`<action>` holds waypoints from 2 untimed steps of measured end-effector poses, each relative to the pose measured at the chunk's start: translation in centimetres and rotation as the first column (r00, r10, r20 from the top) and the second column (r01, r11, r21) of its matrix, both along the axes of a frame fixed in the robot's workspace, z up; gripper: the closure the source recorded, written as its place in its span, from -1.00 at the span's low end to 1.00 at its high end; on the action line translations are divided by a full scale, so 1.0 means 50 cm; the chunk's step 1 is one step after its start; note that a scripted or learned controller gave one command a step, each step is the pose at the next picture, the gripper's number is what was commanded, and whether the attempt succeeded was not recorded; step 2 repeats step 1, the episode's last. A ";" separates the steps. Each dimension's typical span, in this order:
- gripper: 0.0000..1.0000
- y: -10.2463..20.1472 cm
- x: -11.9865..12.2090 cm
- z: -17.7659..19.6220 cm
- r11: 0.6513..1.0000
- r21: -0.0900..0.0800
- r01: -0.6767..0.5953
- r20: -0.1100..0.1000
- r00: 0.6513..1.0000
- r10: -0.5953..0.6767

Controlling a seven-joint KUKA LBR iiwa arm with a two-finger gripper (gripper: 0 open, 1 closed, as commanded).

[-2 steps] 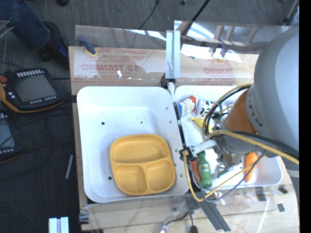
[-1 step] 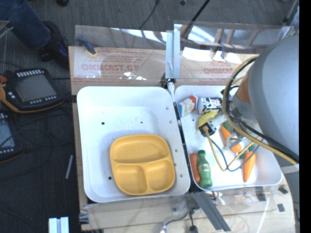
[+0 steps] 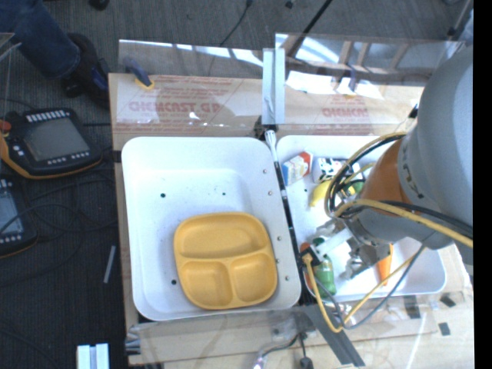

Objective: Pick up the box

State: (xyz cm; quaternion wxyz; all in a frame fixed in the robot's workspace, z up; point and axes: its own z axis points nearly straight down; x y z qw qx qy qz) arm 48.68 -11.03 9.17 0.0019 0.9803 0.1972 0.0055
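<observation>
End effector (image 3: 355, 254) down low in the right bin (image 3: 430, 283), near its left wall; grip state impossible to tell. Just left, green bottle (image 3: 324, 275). Farther off, at the far left corner of that bin, small box (image 3: 297, 167), apart from the tool. Probably light, stiff cardboard; best pinched across flat sides. Left bin (image 3: 154, 175) holding yellow tray (image 3: 225, 259).

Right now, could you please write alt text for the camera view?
The grey arm reaches over the right bin, covering much of its clutter, including a small box at its far-left corner. The left bin holds a yellow divided plate.
</observation>
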 end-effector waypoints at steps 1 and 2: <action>-1.00 0.214 -0.007 0.466 0.981 -0.001 0.195 -0.015 0.981 -0.195; -1.00 0.214 -0.007 0.466 0.981 -0.001 0.195 -0.015 0.981 -0.195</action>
